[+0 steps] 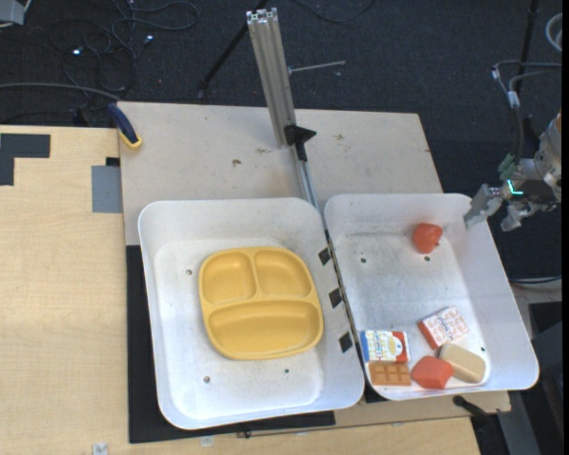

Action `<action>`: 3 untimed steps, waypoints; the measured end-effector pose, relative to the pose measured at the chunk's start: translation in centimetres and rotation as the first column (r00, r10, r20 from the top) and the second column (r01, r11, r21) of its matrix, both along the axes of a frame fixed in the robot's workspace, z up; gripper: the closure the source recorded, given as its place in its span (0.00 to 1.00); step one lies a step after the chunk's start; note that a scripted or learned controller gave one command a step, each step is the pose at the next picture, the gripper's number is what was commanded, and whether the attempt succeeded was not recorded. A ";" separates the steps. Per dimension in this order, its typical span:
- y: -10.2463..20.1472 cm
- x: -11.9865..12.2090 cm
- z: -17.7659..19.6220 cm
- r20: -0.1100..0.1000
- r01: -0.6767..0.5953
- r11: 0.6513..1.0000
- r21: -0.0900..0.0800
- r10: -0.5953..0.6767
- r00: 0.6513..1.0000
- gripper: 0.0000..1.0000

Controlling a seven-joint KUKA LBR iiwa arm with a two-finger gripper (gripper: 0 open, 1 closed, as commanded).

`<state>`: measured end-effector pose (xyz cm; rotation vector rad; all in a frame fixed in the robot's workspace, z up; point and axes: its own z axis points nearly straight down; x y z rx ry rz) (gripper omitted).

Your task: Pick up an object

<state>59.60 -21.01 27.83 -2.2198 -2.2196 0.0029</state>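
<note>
the tool [498, 207] hangs just past the far right corner of the right white plastic bin [498, 263], fingers spread apart, gripping nothing. nearest, to its left, sits a small red rounded block [427, 237]; more toys cluster well below it.

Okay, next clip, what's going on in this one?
The gripper sits at the right bin's upper right rim, holding nothing. Nearest to it is a small red object, lying alone in the upper part of that bin. The rest are bunched in its lower corner: a carton, a waffle, a red-and-white packet, a second red piece and a tan piece. The left bin has a yellow divided plate. Nothing is picked up yet.
</note>
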 end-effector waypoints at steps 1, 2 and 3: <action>0.0 0.1 0.1 0.002 0.000 1.000 -0.001 0.000 1.000 0.00; 0.5 0.2 -4.3 -0.003 -0.001 1.000 0.001 0.001 1.000 0.00; 0.6 0.1 -10.8 -0.004 0.000 1.000 0.002 0.000 1.000 0.00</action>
